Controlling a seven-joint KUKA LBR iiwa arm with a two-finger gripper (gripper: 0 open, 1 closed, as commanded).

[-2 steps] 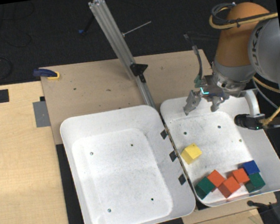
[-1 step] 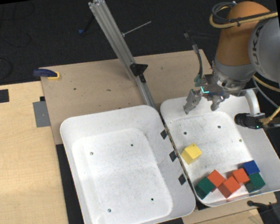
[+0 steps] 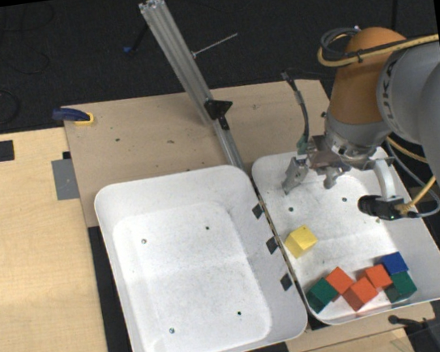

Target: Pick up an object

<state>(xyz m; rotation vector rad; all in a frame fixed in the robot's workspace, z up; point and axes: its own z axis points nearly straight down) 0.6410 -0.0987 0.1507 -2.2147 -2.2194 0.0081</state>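
Camera view: the arm (image 3: 388, 97) is reaching in from the right of the frame, and the tool (image 3: 311, 172) is hanging over the upper part of the right bin (image 3: 347, 201). Its two fingers are standing apart, open, with nothing between them.

The candidate objects are lying lower in the same bin. A yellow block (image 3: 301, 241) is sitting alone near the bin's left wall, below and slightly left of the tool. A cluster is crowding the lower right of the frame: a green block (image 3: 322, 293), orange blocks (image 3: 357, 284), a blue block (image 3: 394, 263) and a second green block (image 3: 401, 288), most of them touching.

Risks, as judged from here: a descent at the current position is likely to close on bare bin floor, since no block is lying under the fingers. A grasp in the cluster is likely to wedge a finger against a neighbour or push blocks aside. The yellow block is lying close to the wall, so a finger may strike the rim.

The left bin (image 3: 186, 274) is sitting on the light wooden counter (image 3: 28, 265), touching the right bin. A metal rail (image 3: 182, 62) is slanting across the dark floor (image 3: 61, 47) in the upper frame, where cables are trailing.
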